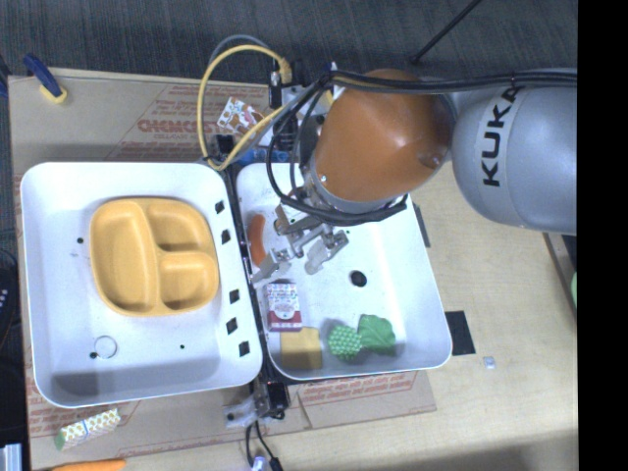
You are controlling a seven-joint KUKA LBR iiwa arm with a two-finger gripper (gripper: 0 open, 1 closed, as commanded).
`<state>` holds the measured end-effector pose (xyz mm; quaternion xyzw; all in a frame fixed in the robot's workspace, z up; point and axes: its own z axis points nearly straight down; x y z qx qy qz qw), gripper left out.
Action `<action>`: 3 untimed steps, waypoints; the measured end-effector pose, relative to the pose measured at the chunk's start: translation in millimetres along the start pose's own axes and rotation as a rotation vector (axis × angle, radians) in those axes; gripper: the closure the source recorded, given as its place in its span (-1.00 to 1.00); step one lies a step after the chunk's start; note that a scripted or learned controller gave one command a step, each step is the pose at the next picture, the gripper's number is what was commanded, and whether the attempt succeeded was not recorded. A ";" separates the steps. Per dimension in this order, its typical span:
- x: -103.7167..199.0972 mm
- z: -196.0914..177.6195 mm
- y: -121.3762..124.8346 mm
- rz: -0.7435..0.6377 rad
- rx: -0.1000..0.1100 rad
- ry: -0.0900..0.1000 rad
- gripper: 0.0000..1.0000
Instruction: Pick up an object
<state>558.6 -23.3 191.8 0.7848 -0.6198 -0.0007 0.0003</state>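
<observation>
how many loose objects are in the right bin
4 visible: an orange sausage-like piece by the left wall, a red-and-white packet below it, a yellow block at the near edge, a green toy beside it. The arm may hide more.

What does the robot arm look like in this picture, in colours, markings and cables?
The arm is a thick, rounded grey body with black "KUKA" lettering on its side. Above the wrist sits a large, smooth orange band. Black cables loop around that band, and the gripper below it is bare silver metal.
</observation>
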 end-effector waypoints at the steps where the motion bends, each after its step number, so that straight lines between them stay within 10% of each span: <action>1: 4.8 0.4 21.5 -0.440 -0.003 0.000 -1.00; 2: 24.0 0.1 -37.9 -0.600 -0.001 0.000 -1.00; 3: 22.5 -0.2 -95.2 -1.112 0.002 -0.001 -1.00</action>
